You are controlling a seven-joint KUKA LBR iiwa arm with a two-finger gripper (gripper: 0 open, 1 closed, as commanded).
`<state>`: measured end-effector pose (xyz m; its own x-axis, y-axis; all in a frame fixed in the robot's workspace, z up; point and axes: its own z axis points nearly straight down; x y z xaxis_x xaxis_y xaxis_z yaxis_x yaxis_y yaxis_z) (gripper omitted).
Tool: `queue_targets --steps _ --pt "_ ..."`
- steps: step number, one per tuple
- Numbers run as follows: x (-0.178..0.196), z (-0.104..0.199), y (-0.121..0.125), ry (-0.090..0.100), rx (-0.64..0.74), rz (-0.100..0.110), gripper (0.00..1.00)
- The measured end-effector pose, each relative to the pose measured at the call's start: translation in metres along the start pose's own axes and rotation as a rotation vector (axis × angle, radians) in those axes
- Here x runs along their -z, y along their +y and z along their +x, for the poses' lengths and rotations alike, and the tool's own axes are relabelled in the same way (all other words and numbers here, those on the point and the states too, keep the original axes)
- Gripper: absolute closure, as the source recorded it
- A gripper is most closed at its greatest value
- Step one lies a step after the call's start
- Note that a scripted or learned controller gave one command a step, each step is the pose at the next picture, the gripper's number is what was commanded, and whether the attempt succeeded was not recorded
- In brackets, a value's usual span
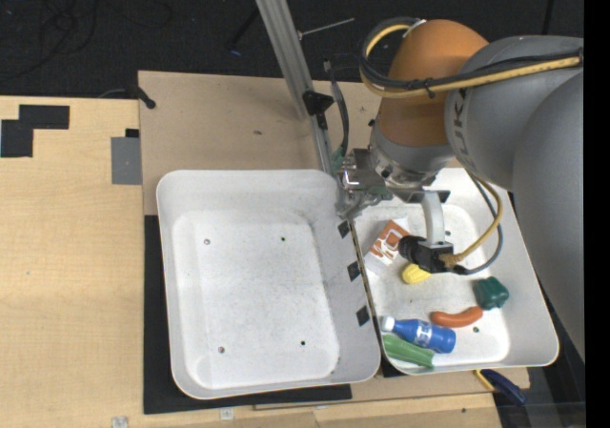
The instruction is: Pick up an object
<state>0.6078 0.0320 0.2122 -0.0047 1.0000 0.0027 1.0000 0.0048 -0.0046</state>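
Note:
The right bin (519, 345) holds several small things: an orange and white carton (386, 242), a yellow piece (415, 275), an orange sausage shape (456, 317), a dark teal block (492, 294), a blue bottle (420, 334) and a green piece (408, 353). My gripper (360, 186) hangs over the back left corner of this bin, close to the wall shared with the other bin. It is above and to the left of the carton. The arm's wrist hides much of the bin's back part.
The left bin (181, 226) lies beside the right one, with the shared wall (355, 269) between them. A slanted metal rail (286, 40) rises behind the bins. Tan bench surface (67, 254) spreads out to the left.

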Motion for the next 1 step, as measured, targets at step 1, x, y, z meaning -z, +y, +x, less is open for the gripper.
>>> queue_targets --steps 1 --pt "-0.0019 0.0534 -0.0007 -0.001 -0.001 -0.001 1.00"
